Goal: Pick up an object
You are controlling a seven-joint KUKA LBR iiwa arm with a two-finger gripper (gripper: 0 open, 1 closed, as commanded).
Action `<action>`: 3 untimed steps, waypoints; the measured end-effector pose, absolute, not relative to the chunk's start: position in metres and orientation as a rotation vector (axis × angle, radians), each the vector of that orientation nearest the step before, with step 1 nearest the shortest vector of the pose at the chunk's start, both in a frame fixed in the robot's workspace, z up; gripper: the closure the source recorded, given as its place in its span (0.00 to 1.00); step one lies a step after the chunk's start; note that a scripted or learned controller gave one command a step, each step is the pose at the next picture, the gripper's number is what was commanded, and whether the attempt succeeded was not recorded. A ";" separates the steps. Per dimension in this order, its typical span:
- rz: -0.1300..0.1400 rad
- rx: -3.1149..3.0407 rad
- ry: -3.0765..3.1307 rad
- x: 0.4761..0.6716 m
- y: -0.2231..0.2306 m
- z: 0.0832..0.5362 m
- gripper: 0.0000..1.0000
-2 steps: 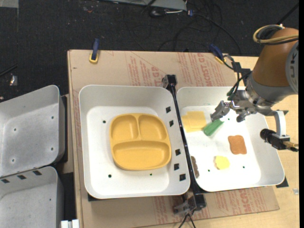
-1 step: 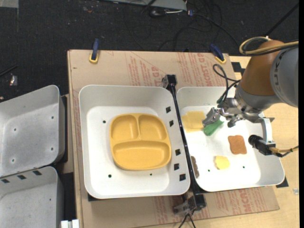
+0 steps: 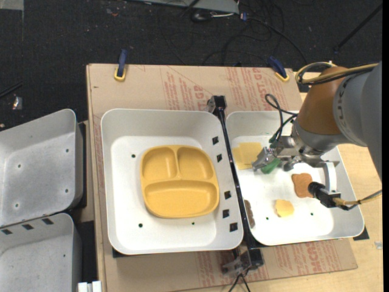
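Bins sit side by side on the bench, and we see the left bin (image 3: 115, 163) holding a yellow divided tray (image 3: 180, 181), which lies flat near its middle with three compartments showing. The right bin (image 3: 346, 221) holds the smaller things. A pale yellow flat square (image 3: 245, 153) lies against the bin's left side, close to the divider between the two bins. A brown toast-shaped piece (image 3: 300, 184) lies near the bin's middle, and a small yellow lump (image 3: 284, 208) rests below it, toward the near wall; the two are apart from each other.

We see the arm (image 3: 337, 111) reaching in from the right, its orange band above the wrist, bent down over the right bin. The gripper (image 3: 267, 161) hangs low in the bin, just right of the pale yellow square and left of the brown piece. A green bit (image 3: 268, 166) shows at its tip, but we cannot tell whether that belongs to the gripper or is a separate thing. We cannot tell how far the gripper is open, nor whether it has hold of anything. A black cable (image 3: 276, 111) loops from the wrist across the bin's far side.
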State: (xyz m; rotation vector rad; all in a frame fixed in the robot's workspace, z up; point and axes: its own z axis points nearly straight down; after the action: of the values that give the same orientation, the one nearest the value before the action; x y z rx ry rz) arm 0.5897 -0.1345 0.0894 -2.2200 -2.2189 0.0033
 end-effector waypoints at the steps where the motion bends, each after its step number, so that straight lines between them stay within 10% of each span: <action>1: 0.000 -2.223 -2.221 0.591 -0.135 0.102 1.00; 3: -0.003 -2.221 -2.228 0.599 -0.131 0.210 1.00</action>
State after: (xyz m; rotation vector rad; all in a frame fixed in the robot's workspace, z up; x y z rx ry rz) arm 0.5991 -0.1310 0.2097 -2.2209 -2.2278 -0.0033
